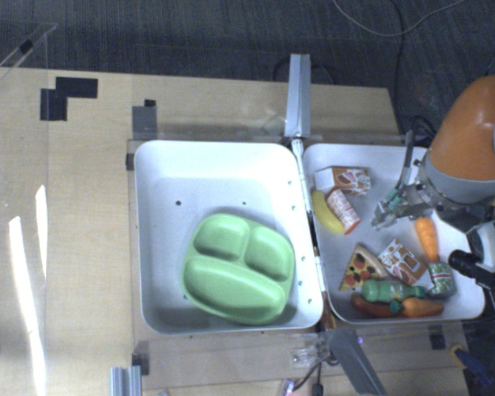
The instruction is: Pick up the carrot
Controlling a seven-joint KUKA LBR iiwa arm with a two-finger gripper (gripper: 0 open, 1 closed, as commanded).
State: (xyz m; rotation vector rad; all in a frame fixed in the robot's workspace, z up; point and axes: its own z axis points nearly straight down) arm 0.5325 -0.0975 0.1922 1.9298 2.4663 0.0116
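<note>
The gripper [393, 209] hangs low in the right bin [473, 310], jaws slightly parted and empty — just left of the carrot [427, 237], not yet straddling it.

Two bins sat side by side on the bench [82, 246]. The left bin [161, 180] held a sectioned tray [239, 266] toward its near edge. In the right bin [371, 157], a small carton [350, 179] lay near the far edge, a can [342, 210] beside a banana [323, 211] at the left wall. A carrot [427, 238] lay toward the right edge, just beside the gripper [393, 210]. A pizza slice [361, 268], a second carton [403, 261] and a bottle [392, 290] crowded the near edge.
</note>
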